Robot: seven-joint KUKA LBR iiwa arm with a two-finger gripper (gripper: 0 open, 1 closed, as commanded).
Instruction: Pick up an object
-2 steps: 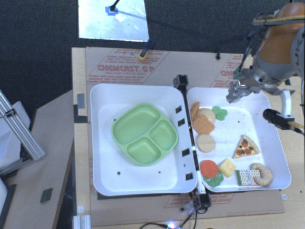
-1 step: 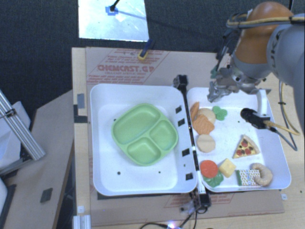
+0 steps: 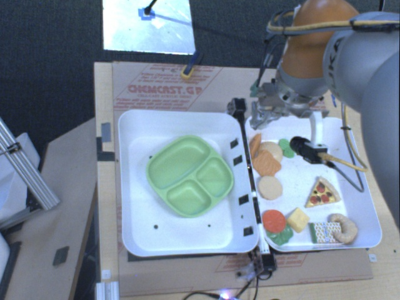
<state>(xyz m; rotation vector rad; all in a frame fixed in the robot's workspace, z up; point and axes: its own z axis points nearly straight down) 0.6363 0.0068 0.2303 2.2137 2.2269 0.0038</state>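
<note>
Right, gripper point(image 3: 261, 121) sits over the upper left corner of the right bin point(image 3: 370, 220), just above the food pile. Nothing visibly held. Can't tell whether it's spread or clenched, the wrist blocks the view.

Candidate objects, all loose in the right bin:
- orange sausage-shaped piece point(image 3: 255, 144) by the left wall, closest to the gripper
- tan bun point(image 3: 274, 149) touching a crinkled orange slice point(image 3: 267, 164)
- small green piece point(image 3: 286, 147) just right of the bun
- pale disc point(image 3: 270, 187), mid bin
- pizza slice point(image 3: 323, 194), right of the disc, apart from it
- bottom row: red tomato slice point(image 3: 273, 220) on a green leaf point(image 3: 282, 235), yellow cheese cube point(image 3: 298, 219), patterned block point(image 3: 324, 232), doughnut point(image 3: 344, 228) touching the block

Left bin point(image 3: 127, 167) holds a green divided plate point(image 3: 187, 177), roughly centred, lying flat. Both bins rest on a printed cardboard sheet point(image 3: 162, 89) on the table point(image 3: 69, 167).
</note>
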